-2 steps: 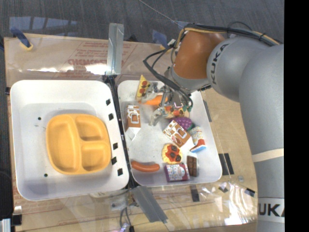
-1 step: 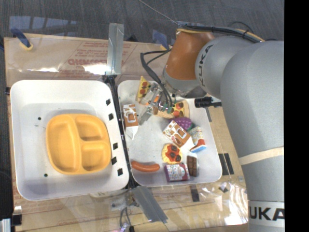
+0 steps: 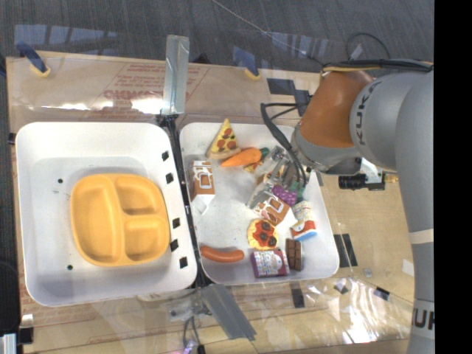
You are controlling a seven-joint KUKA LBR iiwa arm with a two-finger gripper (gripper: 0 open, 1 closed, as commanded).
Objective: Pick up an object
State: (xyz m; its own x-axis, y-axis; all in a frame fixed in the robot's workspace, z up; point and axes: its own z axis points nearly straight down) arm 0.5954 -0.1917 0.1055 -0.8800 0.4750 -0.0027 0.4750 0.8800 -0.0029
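Note:
My gripper (image 3: 267, 181) hangs low over the middle of the right bin (image 3: 221, 214), under the arm's orange band (image 3: 333, 113). Just below and to its right lie a purple bunch of grapes (image 3: 285, 194) and a brown waffle-like piece (image 3: 274, 211). An orange carrot (image 3: 241, 158) and a pizza slice (image 3: 223, 139) lie to its upper left. A brown and white carton (image 3: 203, 177) sits by the bin's left wall. Whether the gripper touches anything is unclear.
Near the right bin's front lie a sausage (image 3: 221, 254), a round mini pizza (image 3: 262, 234), a purple can (image 3: 268, 263), a chocolate bar (image 3: 294, 254) and a small red, white and blue carton (image 3: 302, 226). The left bin (image 3: 44, 146) holds a yellow divided tray (image 3: 118, 217).

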